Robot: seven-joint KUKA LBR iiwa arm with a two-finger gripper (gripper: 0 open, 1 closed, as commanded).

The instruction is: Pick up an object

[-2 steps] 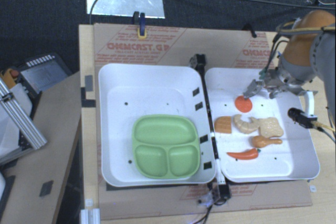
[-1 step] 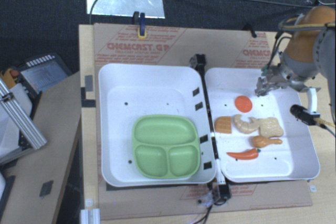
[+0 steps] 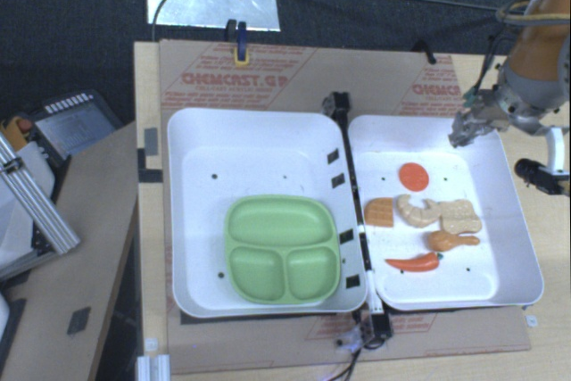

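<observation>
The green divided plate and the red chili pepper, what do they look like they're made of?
The green divided plate looks like moulded plastic with a matte finish: one even pale green, with soft rounded compartment edges. The red chili pepper is probably a plastic toy food with a slight sheen, judging by its uniform orange-red colour and smooth surface. It is too small to be sure.

A single fixed camera sits above the bench, looking down at a slant — both white bins fit in frame side by side. It stands well back; the arm enters from the right
</observation>
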